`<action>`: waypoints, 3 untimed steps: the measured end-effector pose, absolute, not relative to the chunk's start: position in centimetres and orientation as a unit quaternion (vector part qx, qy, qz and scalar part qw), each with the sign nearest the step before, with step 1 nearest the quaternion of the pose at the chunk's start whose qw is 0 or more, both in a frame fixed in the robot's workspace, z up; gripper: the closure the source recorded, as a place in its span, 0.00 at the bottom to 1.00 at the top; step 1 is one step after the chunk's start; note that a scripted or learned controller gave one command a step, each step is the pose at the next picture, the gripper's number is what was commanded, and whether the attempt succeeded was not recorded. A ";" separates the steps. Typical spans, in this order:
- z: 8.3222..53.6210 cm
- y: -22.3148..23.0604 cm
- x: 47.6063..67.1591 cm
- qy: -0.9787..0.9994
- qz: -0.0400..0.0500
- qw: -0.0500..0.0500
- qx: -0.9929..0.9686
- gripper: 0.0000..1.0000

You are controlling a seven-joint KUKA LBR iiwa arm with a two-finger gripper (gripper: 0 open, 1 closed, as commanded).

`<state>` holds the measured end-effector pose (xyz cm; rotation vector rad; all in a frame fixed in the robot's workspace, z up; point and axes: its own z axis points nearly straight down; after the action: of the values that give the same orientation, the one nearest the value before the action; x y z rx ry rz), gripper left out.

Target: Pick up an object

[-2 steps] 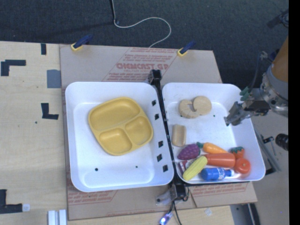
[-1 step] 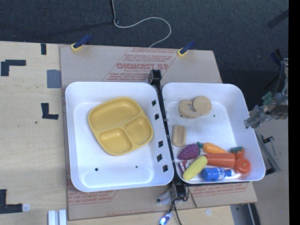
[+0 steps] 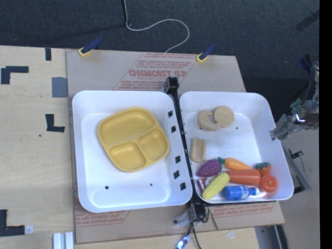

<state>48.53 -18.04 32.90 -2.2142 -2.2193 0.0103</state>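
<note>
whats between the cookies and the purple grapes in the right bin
In the camera view, a tan bread slice lies between the round tan cookies and the purple toy grapes.

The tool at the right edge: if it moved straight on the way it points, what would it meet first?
Probably the right rim of the right white bin: the grey tool points left and down there, though depth is unclear.

Gripper (image 3: pixel 284 129) blurred at frame's right, arm cut off; blue bottle (image 3: pixel 239 192) partly under corn (image 3: pixel 215 185).
</note>
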 end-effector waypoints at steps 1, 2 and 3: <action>31.3 -21.5 48.4 -0.706 0.002 0.002 -0.708 1.00; 32.1 -21.3 48.5 -0.708 0.003 0.003 -0.706 1.00; 26.8 -22.3 53.5 -0.708 0.002 0.003 -0.706 1.00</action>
<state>53.45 -22.33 26.85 -2.2142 -2.2213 0.0070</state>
